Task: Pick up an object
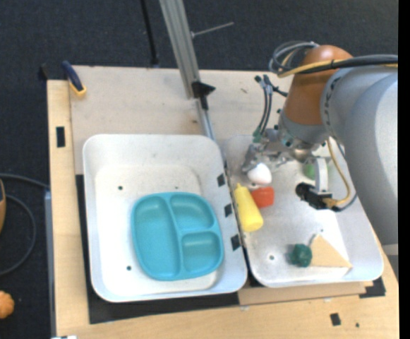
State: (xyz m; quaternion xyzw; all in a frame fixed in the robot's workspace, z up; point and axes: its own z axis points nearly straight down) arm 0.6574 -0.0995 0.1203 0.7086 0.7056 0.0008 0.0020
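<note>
The right bin (289,221) holds several objects. A yellow cylinder (248,208) lies against its left wall, with an orange block (264,198) touching it on the right. A small white egg-shaped object (260,174) sits just above the orange block. A dark green ball (301,255) and a tan wedge (327,253) rest near the front right corner. My gripper (260,159) hangs low over the bin's back left part, directly over the white object and very close to it. The wrist hides whether they touch.
The left bin (120,154) carries a teal divided plate (178,235). An aluminium post (180,41) rises behind the bins. A blue and yellow clamp (73,78) sits at the bench's back left corner. The grey arm (363,140) covers the right bin's right side.
</note>
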